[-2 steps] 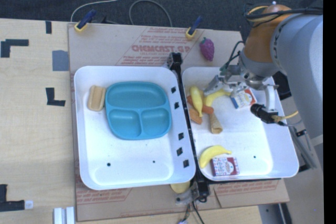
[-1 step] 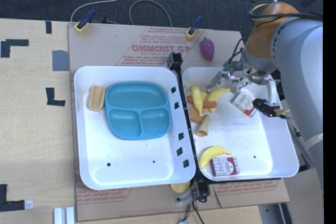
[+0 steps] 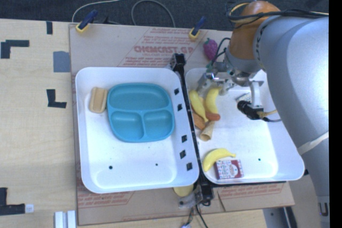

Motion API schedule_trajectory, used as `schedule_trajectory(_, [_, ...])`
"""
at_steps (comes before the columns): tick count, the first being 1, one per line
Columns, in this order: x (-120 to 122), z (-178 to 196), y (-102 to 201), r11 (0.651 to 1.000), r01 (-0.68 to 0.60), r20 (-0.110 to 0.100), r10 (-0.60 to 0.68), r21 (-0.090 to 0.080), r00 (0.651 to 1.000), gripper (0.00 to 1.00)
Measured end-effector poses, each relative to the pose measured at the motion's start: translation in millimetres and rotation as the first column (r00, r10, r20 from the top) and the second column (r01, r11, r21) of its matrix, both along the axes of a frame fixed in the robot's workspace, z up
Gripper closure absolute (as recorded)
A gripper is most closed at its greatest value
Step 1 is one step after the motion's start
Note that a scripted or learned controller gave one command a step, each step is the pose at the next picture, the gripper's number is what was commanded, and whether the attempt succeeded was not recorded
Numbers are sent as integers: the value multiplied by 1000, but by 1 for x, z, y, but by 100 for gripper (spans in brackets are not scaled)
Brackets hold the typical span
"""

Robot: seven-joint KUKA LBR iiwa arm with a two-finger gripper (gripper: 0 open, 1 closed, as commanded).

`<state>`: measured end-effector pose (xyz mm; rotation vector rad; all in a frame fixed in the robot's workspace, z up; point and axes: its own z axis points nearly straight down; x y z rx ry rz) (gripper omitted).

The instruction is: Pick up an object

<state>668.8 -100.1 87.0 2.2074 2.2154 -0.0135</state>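
My gripper [image 3: 216,81] hangs low in the right bin [image 3: 267,147], right over a banana [image 3: 212,100] — whether it's apart or together, I cannot tell. Nothing is lifted: the banana lies among its neighbours — grasp and lift remain.

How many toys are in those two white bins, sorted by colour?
Blue: 1, the divided plate
Tan: 2, the bread slice and the cone piece
Yellow: 3, bananas
Orange: 1, the carrot-like stick
Red: 1, the small box
Total: 8
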Motion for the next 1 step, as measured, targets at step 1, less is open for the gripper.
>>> schedule_trajectory(1, [-1,8,0,1000,5,-3,-5,9,1000,100])
